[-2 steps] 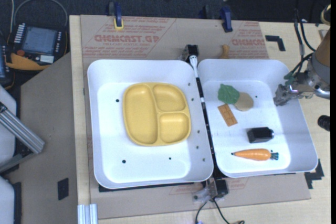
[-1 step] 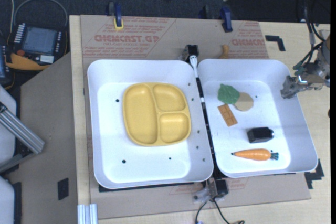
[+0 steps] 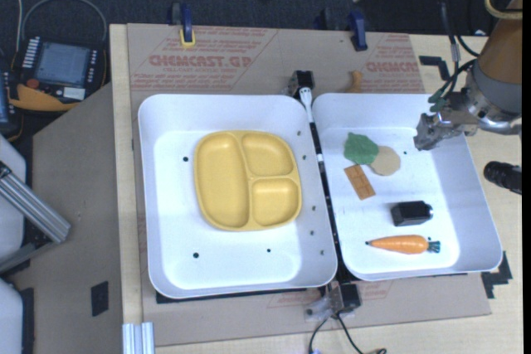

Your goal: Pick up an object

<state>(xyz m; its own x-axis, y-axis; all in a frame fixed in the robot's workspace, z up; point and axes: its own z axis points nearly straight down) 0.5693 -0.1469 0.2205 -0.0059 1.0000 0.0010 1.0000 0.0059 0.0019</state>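
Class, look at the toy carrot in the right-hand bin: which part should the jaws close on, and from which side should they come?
Grip the carrot at its thick orange middle, coming straight down from above. It lies flat and lengthwise across the right bin, near the front wall, so the jaws should probably span its narrow width. The tapered tip and green end give less hold. The gripper sits farther back.

A yellow tray [image 3: 247, 179] lay in the left bin [image 3: 166, 261]; a pendant [image 3: 60, 66] sat at ten o'clock.
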